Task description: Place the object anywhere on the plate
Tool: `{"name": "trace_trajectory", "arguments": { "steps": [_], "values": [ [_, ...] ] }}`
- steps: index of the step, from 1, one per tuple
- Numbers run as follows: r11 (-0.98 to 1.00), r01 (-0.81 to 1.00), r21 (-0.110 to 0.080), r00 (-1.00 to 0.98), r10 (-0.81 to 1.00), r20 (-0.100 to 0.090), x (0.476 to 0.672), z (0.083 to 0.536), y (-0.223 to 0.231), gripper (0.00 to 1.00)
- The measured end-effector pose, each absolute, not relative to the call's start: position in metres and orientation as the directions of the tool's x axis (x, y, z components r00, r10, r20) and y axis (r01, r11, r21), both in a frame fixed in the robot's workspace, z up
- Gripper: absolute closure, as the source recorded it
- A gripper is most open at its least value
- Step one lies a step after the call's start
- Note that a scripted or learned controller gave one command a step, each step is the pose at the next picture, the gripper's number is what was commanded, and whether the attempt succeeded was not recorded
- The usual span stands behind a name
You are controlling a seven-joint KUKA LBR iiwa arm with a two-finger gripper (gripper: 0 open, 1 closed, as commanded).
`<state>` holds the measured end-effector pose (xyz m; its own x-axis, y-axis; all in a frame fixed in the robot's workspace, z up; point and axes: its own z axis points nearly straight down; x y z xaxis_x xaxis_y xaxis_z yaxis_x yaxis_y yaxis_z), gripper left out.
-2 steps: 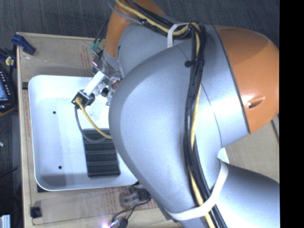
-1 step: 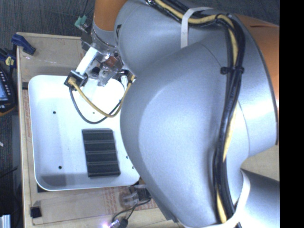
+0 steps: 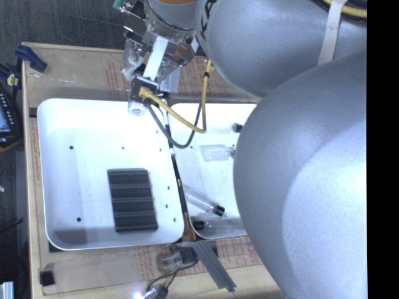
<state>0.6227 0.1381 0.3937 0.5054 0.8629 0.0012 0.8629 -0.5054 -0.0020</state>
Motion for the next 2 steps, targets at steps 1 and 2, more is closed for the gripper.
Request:
{"name": "trace_trajectory", "arguments": {
  "steps": [1,2],
  "values": [
    [-0.688,0.726,-0.005,0.688,0.726,-0.006,0.5328,0.2903,0.1449,1.0],
    [-0.687,0.726,-0.006,0.687,0.726,-0.006,0.5328,0.2903,0.1453,0.0]
  ]
}}
